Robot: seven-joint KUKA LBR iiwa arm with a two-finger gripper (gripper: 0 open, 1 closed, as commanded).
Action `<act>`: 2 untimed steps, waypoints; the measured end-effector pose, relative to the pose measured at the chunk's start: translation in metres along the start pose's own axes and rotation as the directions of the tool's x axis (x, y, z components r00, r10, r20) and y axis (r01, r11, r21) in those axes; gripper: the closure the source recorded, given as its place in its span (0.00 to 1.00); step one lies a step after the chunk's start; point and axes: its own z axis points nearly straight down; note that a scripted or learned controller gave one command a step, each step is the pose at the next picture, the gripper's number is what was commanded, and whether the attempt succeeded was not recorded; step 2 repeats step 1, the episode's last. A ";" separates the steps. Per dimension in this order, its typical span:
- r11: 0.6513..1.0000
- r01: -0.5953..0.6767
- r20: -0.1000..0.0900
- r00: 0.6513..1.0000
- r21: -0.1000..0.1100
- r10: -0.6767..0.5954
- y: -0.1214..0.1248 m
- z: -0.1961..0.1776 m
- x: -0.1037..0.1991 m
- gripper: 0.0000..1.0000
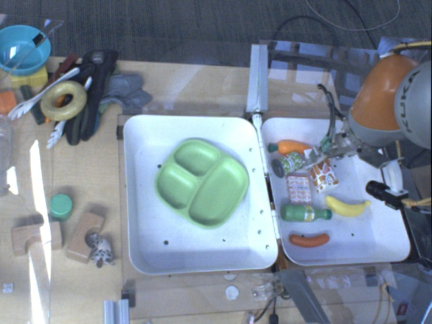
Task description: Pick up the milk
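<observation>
The milk [323, 176] is a small white carton with red and orange print, lying in the right bin [378, 245] near its middle. My gripper [328, 151] hangs just above and slightly behind the carton, at the end of the grey arm with the orange band [378, 96] reaching in from the right. Nothing can be seen between its tips, and the carton rests on the bin floor.
Around the milk lie a carrot [293, 146], a green can [290, 163], a pink-and-white packet [299, 189], a green bottle [305, 213], a banana [347, 206] and a sausage [309, 239]. The left bin [145, 248] holds a green divided plate [202, 182].
</observation>
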 end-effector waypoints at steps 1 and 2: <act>0.933 -0.360 0.002 0.933 0.028 0.360 0.035 -0.130 0.051 1.00; 0.933 -0.360 0.002 0.933 0.028 0.360 0.035 -0.130 0.051 1.00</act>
